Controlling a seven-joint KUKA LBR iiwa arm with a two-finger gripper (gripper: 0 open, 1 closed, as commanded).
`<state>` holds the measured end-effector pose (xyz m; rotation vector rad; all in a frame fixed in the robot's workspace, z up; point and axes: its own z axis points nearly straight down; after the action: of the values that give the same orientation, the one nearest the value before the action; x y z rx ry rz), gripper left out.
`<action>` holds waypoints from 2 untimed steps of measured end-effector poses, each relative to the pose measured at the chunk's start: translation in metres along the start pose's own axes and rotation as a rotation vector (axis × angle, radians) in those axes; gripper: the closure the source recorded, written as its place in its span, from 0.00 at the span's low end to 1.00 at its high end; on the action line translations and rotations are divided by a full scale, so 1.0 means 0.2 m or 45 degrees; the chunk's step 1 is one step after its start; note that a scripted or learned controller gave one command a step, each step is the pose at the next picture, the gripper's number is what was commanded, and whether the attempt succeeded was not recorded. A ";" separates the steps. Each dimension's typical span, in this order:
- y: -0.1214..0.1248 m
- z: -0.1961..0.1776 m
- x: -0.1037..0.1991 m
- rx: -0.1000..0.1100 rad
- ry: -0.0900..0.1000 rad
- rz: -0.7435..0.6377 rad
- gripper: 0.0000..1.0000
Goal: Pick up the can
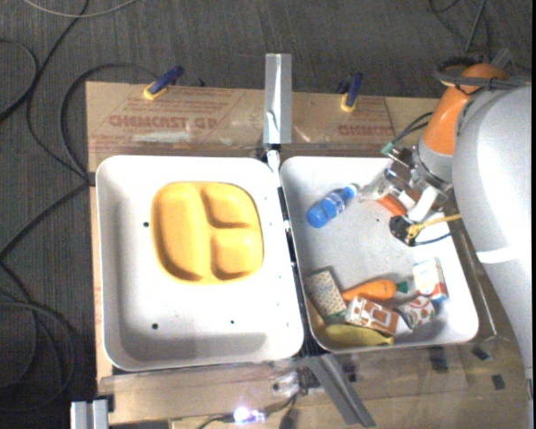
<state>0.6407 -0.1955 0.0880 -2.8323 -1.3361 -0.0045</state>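
A small red and white can point(419, 312) lies near the front right corner of the right bin point(375, 250), among other packages. My gripper point(405, 197) hangs over the bin's far right side, well behind the can and apart from it. A red-orange object point(389, 206) partly shows just beneath the gripper; what it is cannot be made out. The grey arm with its orange band point(447, 128) comes in from the right.
In the right bin also lie a blue-capped bottle point(330, 206), a carrot point(372, 290), a banana point(357, 334), a patterned box point(369, 314), a white and red carton point(430, 279) and a speckled pad point(325, 291). The left bin point(125, 311) holds a yellow divided tray point(208, 231).
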 end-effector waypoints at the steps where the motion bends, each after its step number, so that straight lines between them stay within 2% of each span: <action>1: -0.32 0.00 -0.07 -0.014 -0.008 0.001 0.00; 2: -0.32 -0.05 -0.07 -0.016 -0.009 -0.002 1.00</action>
<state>0.5824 -0.1651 0.0979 -2.8448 -1.3442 -0.0032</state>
